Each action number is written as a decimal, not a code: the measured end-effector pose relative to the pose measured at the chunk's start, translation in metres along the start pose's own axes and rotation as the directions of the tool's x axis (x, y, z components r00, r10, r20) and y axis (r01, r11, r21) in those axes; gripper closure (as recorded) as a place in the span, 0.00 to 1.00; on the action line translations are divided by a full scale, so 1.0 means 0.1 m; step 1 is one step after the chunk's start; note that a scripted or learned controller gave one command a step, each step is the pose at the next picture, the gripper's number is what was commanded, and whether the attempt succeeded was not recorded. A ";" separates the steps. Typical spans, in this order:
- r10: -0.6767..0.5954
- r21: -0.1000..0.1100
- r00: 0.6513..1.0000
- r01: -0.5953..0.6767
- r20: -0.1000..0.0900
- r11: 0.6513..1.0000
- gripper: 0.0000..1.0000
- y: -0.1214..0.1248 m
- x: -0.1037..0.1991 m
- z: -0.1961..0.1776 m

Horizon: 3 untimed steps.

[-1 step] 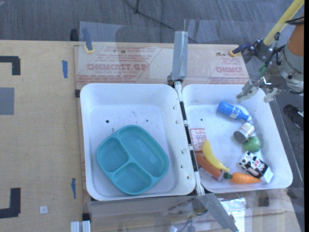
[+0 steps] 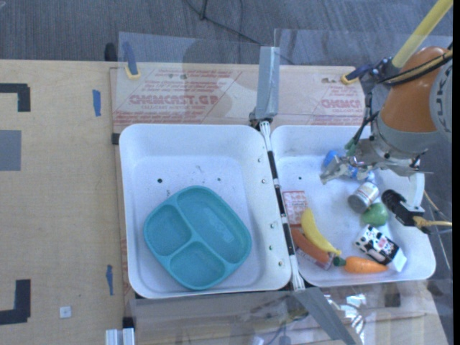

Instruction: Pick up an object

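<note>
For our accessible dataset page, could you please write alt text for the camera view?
A grey and orange robot arm reaches over the right bin, which holds a banana, carrot, small can and other items. The left bin holds a teal divided plate.

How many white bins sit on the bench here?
2: the left bin holding a teal divided plate, and the right bin holding the small objects.
</note>
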<state>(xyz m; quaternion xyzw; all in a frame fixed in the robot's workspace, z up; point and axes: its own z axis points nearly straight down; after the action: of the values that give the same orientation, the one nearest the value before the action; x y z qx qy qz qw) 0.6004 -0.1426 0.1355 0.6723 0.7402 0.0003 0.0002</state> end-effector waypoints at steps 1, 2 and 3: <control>-0.020 -0.005 1.000 0.020 0.003 1.000 0.00 0.28 -0.34 0.49; -0.005 0.038 0.999 0.006 -0.037 0.999 0.00 0.57 -0.62 0.45; -0.008 0.040 1.000 0.009 -0.019 0.999 1.00 0.54 -0.67 0.40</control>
<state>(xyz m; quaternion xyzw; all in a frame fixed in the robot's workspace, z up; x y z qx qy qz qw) 0.6609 -0.2044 0.0955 0.6690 0.7430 -0.0082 -0.0203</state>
